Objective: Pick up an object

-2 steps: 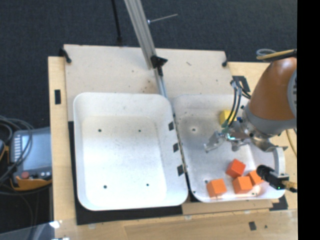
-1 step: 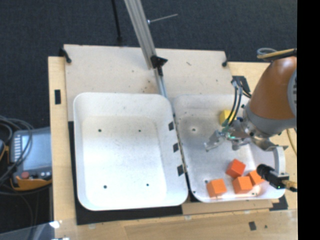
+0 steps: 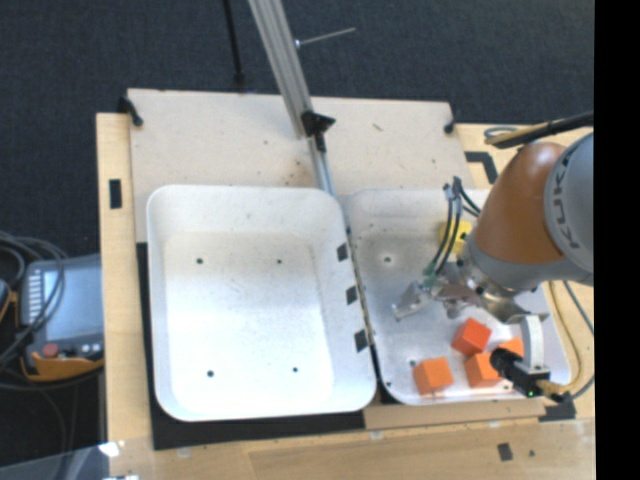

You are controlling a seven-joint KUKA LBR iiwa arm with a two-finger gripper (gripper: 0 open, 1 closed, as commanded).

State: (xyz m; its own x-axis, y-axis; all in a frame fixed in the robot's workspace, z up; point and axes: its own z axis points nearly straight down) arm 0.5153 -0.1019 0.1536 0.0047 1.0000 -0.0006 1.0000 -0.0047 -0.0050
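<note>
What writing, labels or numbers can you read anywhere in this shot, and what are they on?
"KU": dark letters running down the grey arm at the right, cut off by the frame edge.
Handheld screen unit left of the bench: display too blurred to read.
Nothing readable on the orange blocks or bins.

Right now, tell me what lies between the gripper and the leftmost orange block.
Bare white bin floor: the camera view shows nothing between the gripper and the leftmost orange block in the right bin.

Three orange blocks [image 3: 433, 375] — near edge of right bin [image 3: 385, 238], apart.
</note>
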